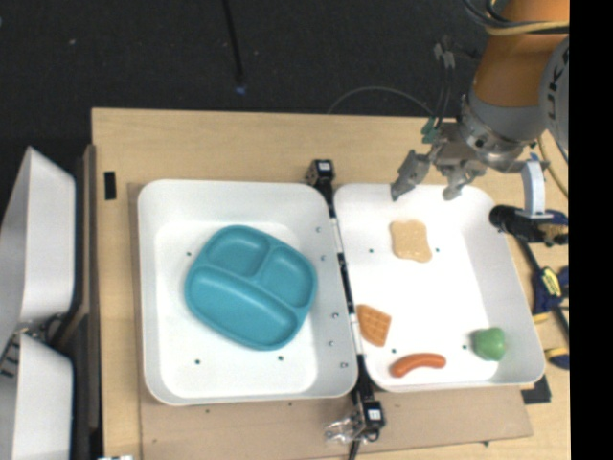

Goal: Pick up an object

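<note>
While the claw (427, 186) is hanging spread open and empty at the upper edge of the right bin (498, 257), nothing is being lifted yet; the nearest candidate, a tan bread slice (411, 241), is lying just below it, ungrasped.

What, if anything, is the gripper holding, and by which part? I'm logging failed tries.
Nothing is held. The gripper hangs open above the right bin's far edge, apart from the bread slice below it.
</note>
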`<state>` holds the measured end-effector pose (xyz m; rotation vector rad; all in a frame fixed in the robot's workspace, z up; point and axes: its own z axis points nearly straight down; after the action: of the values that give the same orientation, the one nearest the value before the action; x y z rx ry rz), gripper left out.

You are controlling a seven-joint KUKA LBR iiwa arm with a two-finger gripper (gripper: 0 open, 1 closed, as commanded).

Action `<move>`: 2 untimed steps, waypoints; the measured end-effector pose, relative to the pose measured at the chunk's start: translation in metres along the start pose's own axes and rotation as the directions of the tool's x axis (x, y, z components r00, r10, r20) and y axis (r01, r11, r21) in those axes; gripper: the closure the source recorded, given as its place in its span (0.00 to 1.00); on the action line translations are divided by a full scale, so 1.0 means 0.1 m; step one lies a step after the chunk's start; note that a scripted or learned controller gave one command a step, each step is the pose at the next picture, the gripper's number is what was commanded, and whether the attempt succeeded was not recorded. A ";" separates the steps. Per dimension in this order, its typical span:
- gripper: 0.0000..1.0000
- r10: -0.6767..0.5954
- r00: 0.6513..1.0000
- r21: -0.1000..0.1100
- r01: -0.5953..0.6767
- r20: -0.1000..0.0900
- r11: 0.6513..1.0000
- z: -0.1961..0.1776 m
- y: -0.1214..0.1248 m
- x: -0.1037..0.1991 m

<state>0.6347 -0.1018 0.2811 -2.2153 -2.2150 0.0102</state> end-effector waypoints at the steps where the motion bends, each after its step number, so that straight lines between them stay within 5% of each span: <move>1: 0.00 -0.002 1.000 -0.013 0.002 0.000 1.000 -0.07 0.02 0.00; 2: 0.00 0.002 1.000 -0.009 -0.002 0.005 1.000 0.35 -0.01 -0.05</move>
<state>0.6331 -0.1067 0.2457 -2.2246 -2.2192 0.0060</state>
